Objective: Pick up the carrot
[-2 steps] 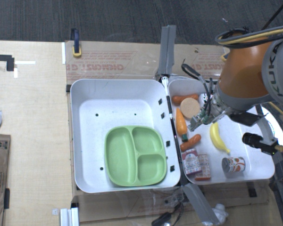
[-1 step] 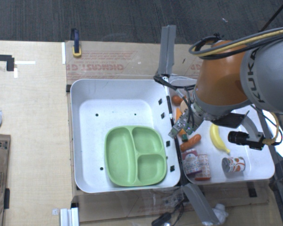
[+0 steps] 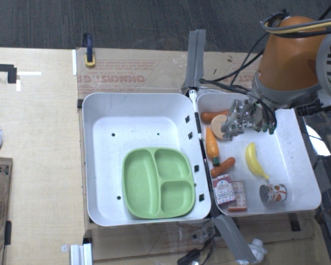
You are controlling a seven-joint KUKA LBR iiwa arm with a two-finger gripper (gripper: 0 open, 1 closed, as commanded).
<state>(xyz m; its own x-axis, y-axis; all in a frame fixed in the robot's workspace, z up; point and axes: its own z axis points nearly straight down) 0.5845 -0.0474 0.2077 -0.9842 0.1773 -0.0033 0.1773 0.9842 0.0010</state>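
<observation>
The carrot lies left of and nearer than the gripper, long axis running near-to-far along the right bin's left wall, while whether the gripper is clenched I cannot tell.

Two shallow white bins side by side on a pale wooden bench.
The left white bin holds a light green three-compartment plastic plate at lower centre; the right white bin holds a yellow banana, a tipped printed can, a red-and-white box and two reddish sausages.
</observation>
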